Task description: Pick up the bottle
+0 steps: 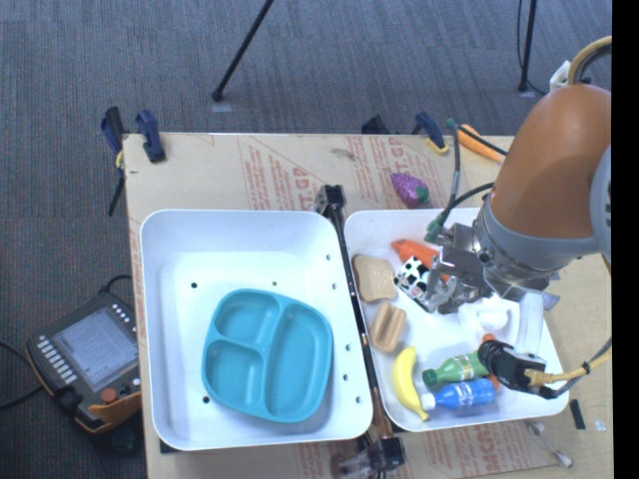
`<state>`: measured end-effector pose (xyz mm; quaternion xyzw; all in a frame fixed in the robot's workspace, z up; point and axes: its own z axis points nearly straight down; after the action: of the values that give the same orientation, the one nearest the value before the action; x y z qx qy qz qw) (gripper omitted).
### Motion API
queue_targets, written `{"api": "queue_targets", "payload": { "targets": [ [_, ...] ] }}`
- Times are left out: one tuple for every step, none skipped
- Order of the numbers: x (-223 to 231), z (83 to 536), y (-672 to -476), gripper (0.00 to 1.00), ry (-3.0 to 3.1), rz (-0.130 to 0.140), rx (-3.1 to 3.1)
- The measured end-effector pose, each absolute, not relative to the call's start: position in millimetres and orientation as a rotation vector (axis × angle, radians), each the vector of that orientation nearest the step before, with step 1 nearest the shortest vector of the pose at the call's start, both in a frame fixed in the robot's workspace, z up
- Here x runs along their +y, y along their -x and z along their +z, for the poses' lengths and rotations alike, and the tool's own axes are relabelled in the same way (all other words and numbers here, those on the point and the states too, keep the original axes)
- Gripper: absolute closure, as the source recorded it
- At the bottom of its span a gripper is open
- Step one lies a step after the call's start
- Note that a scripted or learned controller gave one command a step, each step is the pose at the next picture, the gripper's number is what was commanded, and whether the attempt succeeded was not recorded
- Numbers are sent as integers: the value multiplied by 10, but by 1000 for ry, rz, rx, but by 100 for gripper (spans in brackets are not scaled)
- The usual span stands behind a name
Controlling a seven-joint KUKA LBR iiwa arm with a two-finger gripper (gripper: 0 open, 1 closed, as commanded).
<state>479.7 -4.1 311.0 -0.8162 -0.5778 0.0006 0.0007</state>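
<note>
Pincer [442, 292]: over right bin [371, 230], fingers' state unclear, possibly hidden by wrist. Green bottle [456, 370] below it, blue bottle [461, 396] beyond; banana [406, 381] lower left.

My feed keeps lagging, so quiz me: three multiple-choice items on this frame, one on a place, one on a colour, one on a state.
1. Where does the green bottle lie?
A. left bin
B. right bin
C. on the cardboard

2. What colour is the divided tray?
A. blue
B. red
C. yellow

3. How does the green bottle rest?
A. upright
B. on its side
C. lifted clear of the bin

Answers: 1 B, it lies in the right bin beside the banana. 2 A, it is plainly blue. 3 B, it lies on its side on the bin floor.
</note>
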Motion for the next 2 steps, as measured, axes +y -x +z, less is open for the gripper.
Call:
{"api": "queue_targets", "payload": {
  "targets": [
    [198, 2643, -4755, 100, 2432, 5, -1983],
    [464, 1899, -4747, 100, 2347, 6, -2081]
  ]
}}
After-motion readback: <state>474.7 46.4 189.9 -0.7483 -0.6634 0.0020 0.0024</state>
